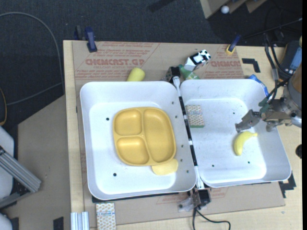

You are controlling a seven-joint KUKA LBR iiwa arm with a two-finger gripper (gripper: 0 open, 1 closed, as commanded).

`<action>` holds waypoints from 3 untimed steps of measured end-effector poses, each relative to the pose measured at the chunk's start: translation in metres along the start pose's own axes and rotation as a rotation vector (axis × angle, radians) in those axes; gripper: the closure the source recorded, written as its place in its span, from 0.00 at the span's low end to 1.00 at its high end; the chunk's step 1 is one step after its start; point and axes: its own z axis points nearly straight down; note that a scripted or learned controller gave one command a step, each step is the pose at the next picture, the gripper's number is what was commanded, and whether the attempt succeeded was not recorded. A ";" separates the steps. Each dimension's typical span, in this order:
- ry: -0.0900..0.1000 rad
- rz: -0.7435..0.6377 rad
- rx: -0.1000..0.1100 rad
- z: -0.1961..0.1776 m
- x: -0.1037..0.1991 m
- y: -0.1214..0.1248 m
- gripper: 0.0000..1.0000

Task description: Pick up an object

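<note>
In the right bin (218, 174) a small yellow banana (242, 142) lies near the right side. A small green and tan packet (194, 115) rests against that bin's left wall. My gripper (252, 122) hangs just above the banana, reaching in from the right, and nothing shows in its grasp. The left bin (96, 128) holds a yellow divided plate (143, 136), with a pale yellow piece (164, 167) poking out under the plate's lower right corner.
Behind the bins on the cardboard sit a yellow object (136, 74) and a black-and-white toy (199, 58). Blue clamps (89, 39) grip the board's far edge. A small packet (105, 214) lies in front of the left bin.
</note>
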 end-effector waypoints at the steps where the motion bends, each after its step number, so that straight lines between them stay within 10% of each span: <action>1: 0.000 0.001 0.001 0.113 -0.051 0.034 0.00; 2: 0.000 0.001 0.000 0.192 -0.042 0.034 0.00; 3: 0.000 0.001 -0.002 0.183 -0.042 0.035 1.00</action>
